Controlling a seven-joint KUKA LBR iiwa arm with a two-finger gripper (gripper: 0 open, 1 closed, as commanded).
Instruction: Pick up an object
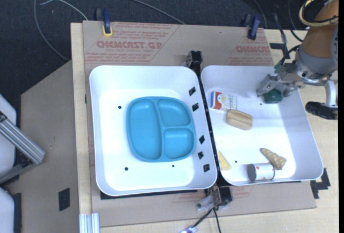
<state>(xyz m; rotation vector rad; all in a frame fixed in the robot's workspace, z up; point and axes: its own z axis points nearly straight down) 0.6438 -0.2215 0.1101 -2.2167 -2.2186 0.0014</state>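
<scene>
Green object (273, 96) sits right beneath the claw (270, 90), touching it.

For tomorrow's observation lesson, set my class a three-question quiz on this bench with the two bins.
1. True or false: the blue plate lies in the right bin.
2. Which thing is nearest the hand? A) the dark green thing B) the small bottle C) the bread roll
3. Fill in: the carton lies in the right bin's far corner, close to the ____ between the bins.

Key: 1 false, it lies in the left bin; 2 A; 3 divider.
</scene>
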